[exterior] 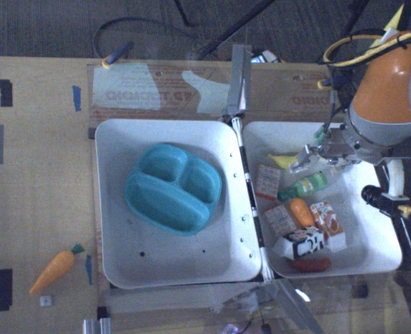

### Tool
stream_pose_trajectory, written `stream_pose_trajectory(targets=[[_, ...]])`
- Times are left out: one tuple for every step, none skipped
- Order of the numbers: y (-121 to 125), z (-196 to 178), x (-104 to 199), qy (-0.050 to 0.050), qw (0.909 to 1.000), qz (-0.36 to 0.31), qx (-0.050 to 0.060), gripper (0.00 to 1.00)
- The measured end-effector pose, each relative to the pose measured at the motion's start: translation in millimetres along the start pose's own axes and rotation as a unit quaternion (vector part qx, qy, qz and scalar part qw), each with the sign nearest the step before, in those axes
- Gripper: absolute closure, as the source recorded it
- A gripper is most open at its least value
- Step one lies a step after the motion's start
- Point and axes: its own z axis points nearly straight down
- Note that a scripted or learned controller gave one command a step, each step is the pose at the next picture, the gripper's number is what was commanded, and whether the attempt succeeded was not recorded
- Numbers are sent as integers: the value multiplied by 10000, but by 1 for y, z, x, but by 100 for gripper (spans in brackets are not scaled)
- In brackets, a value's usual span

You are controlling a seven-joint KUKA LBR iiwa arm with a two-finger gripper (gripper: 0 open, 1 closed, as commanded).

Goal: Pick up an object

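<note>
You've got a teal divided plate (172,187) in the left bin (115,256), small grocery items (304,214) heaped in the right bin (382,252) — gripper (315,153) low over them, grip state unreadable, a yellow piece (283,161) half-hidden beneath

A teal divided plate (174,188) lies in the white left bin (115,242), and an orange carrot with a green top (52,270) rests on the tan worktop (31,207), which bears blue tape (76,97) and black markings. The white right bin (379,245) holds a yellow banana (283,161), a green bottle (306,186), an orange carrot (302,212), a black-and-white cow-patterned carton (304,243) and a red sausage (309,264).
</note>
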Motion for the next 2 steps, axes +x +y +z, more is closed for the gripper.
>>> stream_pose_trajectory(targets=[[40,100,-31,-1,9980,-636,-4,0],[99,114,-49,-3,9981,-612,8,0]])
